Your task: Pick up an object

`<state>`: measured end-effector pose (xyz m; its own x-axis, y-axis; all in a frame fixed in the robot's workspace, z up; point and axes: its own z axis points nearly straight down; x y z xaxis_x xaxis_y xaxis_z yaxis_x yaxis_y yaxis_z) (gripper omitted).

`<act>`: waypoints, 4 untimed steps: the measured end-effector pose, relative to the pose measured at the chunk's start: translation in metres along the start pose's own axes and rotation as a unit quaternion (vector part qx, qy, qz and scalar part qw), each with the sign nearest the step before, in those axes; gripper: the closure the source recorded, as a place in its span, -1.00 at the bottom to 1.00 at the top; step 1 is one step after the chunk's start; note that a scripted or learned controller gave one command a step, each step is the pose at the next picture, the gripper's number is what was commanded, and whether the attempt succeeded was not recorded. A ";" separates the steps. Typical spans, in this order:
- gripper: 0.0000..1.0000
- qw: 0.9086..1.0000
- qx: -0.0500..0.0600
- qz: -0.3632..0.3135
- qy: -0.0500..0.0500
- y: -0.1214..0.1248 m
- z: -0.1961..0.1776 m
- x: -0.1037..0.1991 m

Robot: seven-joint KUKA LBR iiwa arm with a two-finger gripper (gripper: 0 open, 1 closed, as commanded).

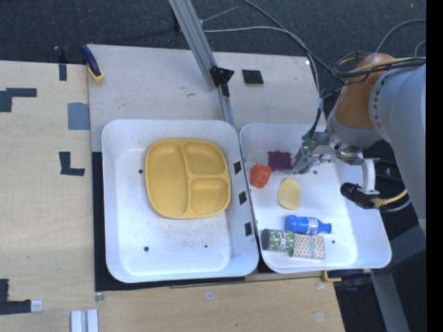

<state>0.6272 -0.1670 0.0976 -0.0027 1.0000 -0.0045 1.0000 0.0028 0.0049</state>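
Two white bins sit side by side on the surface (159,81). The left bin (124,254) has a yellow tray (187,178) in it. The tray has three parts and lies flat near the middle of that bin.

The right bin (360,247) holds the small things. A purple block (279,160) lies near the top. An orange ball (260,175) sits just beside it, close to the bin's left wall. A pale yellow lump (289,193) lies near the middle, a little below the purple block. Below that lies a blue bottle (307,225) on its side. Right under the bottle, and very close to it, lies a green and white packet (293,243), near the bottom edge.

The arm (387,109) comes in from the right, grey with an orange band. Its jaws (304,162) hang over the top part of the right bin. They are just to the right of the purple block and just above the yellow lump. It is too small and dark there to tell if the jaws are wide or closed. Nothing can be seen between them. All the small things rest on the bin floor.

A grey pole (197,40) leans across the top of the surface. Black cables (277,26) run behind the bins.
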 end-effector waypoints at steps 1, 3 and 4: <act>1.00 1.000 0.000 0.001 0.002 -0.001 -0.063 -0.004; 1.00 1.000 0.002 0.001 0.002 -0.003 -0.138 -0.005; 1.00 1.000 0.003 -0.001 0.003 -0.003 -0.130 0.042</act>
<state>0.6239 -0.1245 0.2278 -0.0052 1.0000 0.0008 1.0000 0.0052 -0.0014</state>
